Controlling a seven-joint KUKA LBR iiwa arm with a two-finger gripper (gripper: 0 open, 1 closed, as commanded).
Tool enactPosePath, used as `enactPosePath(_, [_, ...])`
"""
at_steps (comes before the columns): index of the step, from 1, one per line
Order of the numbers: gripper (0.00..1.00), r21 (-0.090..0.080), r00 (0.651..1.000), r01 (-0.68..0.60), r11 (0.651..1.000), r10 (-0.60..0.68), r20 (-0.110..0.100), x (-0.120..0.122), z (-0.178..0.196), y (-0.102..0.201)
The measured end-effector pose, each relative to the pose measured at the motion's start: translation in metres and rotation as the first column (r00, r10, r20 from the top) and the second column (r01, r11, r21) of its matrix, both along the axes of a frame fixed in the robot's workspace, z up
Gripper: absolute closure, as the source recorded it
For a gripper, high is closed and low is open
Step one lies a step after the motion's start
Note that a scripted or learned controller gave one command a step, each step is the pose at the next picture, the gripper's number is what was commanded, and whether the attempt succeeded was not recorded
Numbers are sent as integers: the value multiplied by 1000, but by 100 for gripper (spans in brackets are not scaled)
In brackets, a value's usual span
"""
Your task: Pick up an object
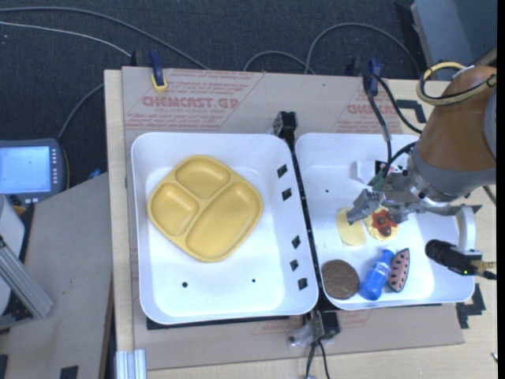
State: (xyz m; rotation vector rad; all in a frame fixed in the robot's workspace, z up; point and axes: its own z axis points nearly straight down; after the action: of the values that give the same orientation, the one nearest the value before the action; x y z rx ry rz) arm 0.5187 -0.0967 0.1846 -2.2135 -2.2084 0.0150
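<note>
Overhead view of the surface (197, 85) with two white bins side by side. Left of centre, the left bin (158, 290) holds a yellow divided plate (205, 208), lying flat in its upper half. Right of centre, the right bin (331, 156) carries several small objects: a pale yellow piece (351, 229) near its middle, a red-and-orange item (384, 223) just beside it, and, along the lower edge, a brown disc (341, 279), a blue bottle (376, 275) and a striped pink piece (399, 270). The end effector (377, 204) hangs over the yellow piece and the red-and-orange item; whether it is open, closed or grasping anything cannot be told. The grey arm (458, 140) enters from the right of the frame.
</note>
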Motion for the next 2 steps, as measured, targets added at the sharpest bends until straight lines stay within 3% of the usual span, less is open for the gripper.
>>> enactPosePath(1, [0, -2, 1000, -3, 1000, 3, 15, 3, 7, 0])
enactPosePath(2, [0, -1, 1000, -1, 1000, 1, 10, -1, -36, -2])
